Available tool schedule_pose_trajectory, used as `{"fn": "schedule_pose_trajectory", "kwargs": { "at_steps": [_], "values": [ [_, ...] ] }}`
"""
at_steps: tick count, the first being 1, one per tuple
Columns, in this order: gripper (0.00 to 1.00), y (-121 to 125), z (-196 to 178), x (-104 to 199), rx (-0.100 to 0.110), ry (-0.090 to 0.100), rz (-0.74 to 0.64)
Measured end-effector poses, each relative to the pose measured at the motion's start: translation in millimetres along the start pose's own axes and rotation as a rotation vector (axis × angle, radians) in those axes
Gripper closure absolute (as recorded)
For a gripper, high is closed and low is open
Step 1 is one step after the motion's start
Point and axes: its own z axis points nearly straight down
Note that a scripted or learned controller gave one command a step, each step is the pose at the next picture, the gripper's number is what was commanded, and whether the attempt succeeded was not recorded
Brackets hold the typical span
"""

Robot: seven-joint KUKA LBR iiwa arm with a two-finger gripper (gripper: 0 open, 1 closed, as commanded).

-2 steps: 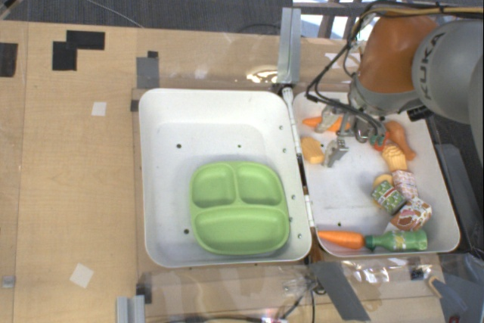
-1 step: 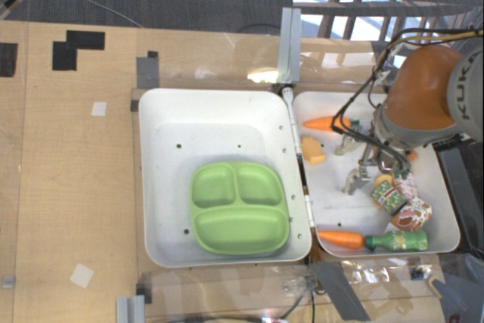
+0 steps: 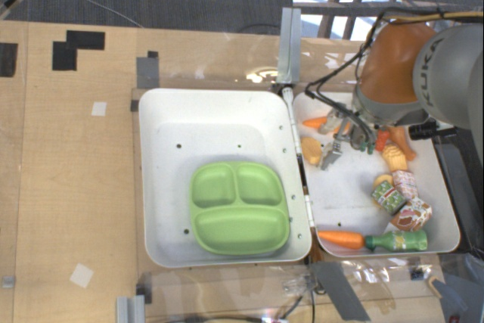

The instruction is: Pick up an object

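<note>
My gripper (image 3: 330,155) hangs low over the upper left part of the right bin (image 3: 340,193), under the grey arm with the orange band (image 3: 393,64). A pale yellow food piece (image 3: 311,150) lies just left of it, against the bin's left wall. A small orange carrot piece (image 3: 314,122) lies just above it. Nothing shows held in the gripper. A larger carrot (image 3: 340,239) and a green bottle (image 3: 397,241) lie along the bin's front wall.
Along the right bin's right side lie a red and orange piece (image 3: 389,138), a yellow-orange piece (image 3: 394,157), a pink can (image 3: 404,181), a green can (image 3: 388,195) and a red-brown can (image 3: 412,215). A green divided plate (image 3: 238,208) sits in the left bin (image 3: 174,132).
</note>
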Motion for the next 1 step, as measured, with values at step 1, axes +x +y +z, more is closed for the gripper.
{"fn": "schedule_pose_trajectory", "kwargs": {
  "at_steps": [1],
  "values": [
    [0.0,-8.6,-0.6,-10.0,-0.001,0.015,-0.025]
  ]
}}
